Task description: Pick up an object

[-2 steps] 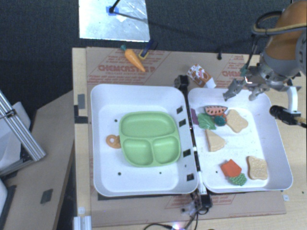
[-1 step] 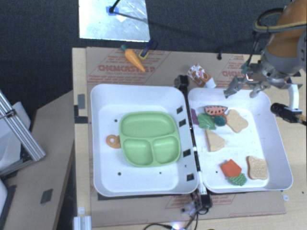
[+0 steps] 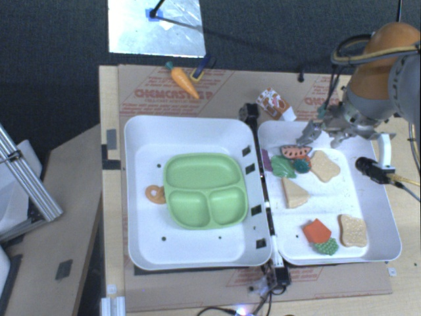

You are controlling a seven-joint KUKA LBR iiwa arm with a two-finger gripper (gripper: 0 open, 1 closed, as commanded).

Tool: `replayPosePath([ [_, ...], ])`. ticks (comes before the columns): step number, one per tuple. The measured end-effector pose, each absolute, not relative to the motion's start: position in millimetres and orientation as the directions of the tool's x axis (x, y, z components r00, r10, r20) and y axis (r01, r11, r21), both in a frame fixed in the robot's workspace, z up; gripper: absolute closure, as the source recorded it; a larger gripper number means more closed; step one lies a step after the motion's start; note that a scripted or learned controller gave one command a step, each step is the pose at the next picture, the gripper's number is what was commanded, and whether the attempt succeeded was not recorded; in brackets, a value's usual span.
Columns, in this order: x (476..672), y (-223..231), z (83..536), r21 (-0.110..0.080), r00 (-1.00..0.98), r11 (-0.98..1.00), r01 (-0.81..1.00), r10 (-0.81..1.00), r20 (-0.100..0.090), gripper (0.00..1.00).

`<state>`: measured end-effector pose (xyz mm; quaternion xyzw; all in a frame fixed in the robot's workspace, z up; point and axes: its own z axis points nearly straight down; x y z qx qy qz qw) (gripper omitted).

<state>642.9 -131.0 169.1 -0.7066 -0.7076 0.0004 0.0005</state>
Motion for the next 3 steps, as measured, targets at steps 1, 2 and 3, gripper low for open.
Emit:
replayPosePath([
  [1,636.2,-134.7,124.1,-0.001,-0.001,0.001,1.000,1.000,0.000,0.00],
  [2,637.5,-134.4,84.7,0.003,-0.002,0.002,1.000,1.000,-0.002,0.00],
  [3,640.4,-135.9,99.7,0.013,-0.001,0.001,1.000,1.000,-0.005,1.00],
])
